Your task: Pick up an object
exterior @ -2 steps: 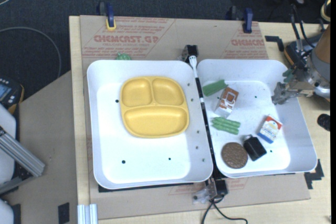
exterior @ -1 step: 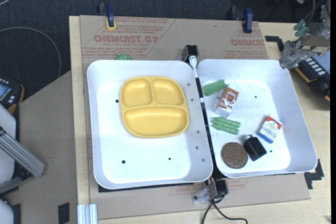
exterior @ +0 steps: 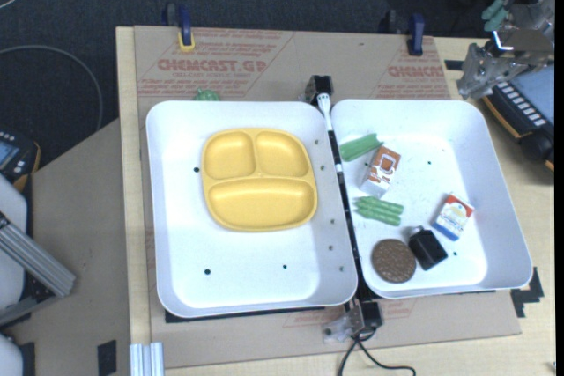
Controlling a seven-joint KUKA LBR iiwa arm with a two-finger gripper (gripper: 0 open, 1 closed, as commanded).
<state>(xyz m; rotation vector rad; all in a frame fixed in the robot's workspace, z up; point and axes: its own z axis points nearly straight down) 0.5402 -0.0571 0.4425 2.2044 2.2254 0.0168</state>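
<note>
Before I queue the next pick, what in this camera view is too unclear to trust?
- Gripper: at the camera view's upper right, partly cut by the edge; open or shut can't be read.
- Small cartons and: print too small to read.
- Black block: dark, shape unclear; touches the brown disc or merely sits close, can't tell.
- Green item behind the left bin: mostly hidden by its rim.

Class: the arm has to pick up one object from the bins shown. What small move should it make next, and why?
Probably swing the gripper, now outside the right bin's far corner, over the orange-and-white carton. That carton lies apart from its neighbours, whereas the brown disc touches the black block.
</note>
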